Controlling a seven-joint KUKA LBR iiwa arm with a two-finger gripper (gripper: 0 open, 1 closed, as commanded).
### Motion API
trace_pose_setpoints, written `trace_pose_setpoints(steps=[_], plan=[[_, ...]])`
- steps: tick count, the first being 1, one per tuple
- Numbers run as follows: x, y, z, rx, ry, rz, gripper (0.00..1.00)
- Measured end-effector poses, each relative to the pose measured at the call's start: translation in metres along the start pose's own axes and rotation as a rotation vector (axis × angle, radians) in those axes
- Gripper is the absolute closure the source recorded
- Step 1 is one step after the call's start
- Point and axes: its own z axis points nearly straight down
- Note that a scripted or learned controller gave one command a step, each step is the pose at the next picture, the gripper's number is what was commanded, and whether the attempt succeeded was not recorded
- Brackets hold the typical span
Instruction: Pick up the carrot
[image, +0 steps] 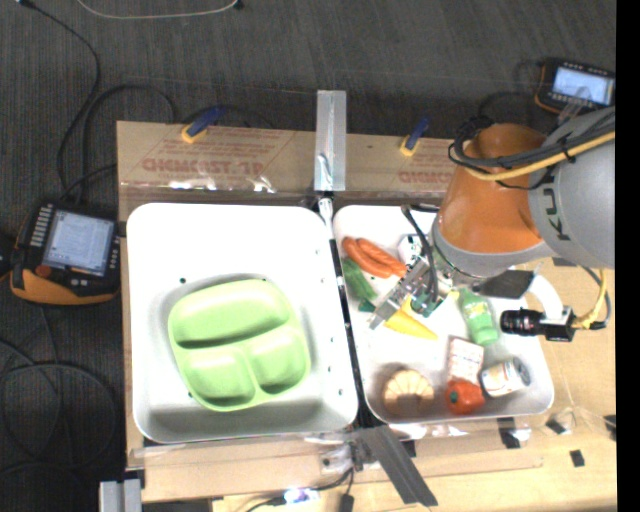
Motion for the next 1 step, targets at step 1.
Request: trace_pose_setpoints(steps=[1], plan=[[-0.0186, -0.0308, -0.0003, 0.001, -0.001, -0.174, 1.00]])
